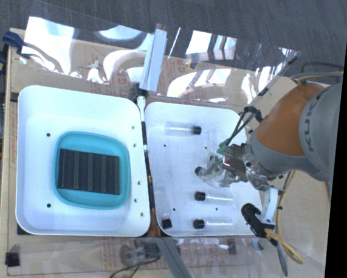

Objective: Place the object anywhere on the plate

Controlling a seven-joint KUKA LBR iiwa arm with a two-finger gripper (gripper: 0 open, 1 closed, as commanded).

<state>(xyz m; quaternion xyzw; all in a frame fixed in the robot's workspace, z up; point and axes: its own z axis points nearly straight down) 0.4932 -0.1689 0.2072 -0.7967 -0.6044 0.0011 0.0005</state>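
The claw [214, 170] is lowered into the right bin [163, 122]; its opening cannot be told. A clear tube [215, 197] lies just below it, long axis left-right. The teal plate [94, 143] sits well apart, leftward.

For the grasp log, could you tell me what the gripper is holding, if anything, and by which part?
It cannot be told. The gripper is low in the right bin among clear black-capped tubes, but glare and blur hide whether anything sits in it.
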